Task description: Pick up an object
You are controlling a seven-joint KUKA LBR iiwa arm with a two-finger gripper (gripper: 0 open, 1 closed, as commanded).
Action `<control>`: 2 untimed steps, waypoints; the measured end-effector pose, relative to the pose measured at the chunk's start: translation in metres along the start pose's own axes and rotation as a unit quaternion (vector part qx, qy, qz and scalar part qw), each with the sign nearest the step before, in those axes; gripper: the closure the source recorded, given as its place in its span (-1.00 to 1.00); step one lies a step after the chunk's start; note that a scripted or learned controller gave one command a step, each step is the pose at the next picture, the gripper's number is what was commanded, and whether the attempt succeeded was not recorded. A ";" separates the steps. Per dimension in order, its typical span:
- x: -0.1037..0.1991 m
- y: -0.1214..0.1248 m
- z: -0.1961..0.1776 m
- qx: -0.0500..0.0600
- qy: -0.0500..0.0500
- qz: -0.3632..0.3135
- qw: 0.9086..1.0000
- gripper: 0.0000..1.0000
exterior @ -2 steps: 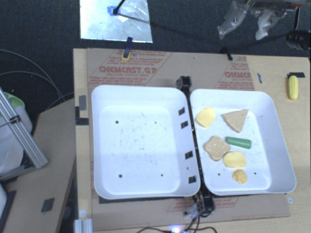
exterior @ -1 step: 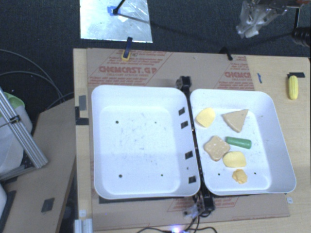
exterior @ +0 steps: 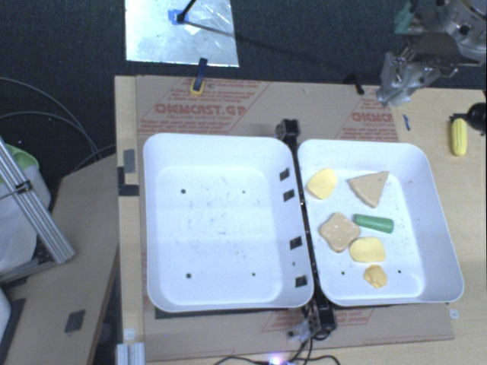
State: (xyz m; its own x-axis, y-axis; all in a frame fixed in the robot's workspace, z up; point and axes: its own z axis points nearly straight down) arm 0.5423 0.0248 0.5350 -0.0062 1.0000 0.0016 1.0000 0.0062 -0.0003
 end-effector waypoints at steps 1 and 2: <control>-0.003 -0.057 0.000 -0.001 -0.001 0.000 1.000 1.00; 0.047 -0.056 0.000 -0.002 0.000 -0.001 1.000 1.00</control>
State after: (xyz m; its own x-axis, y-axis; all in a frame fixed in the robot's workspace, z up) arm 0.4864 0.0716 0.5352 -0.0081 1.0000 0.0021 1.0000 0.0081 0.0031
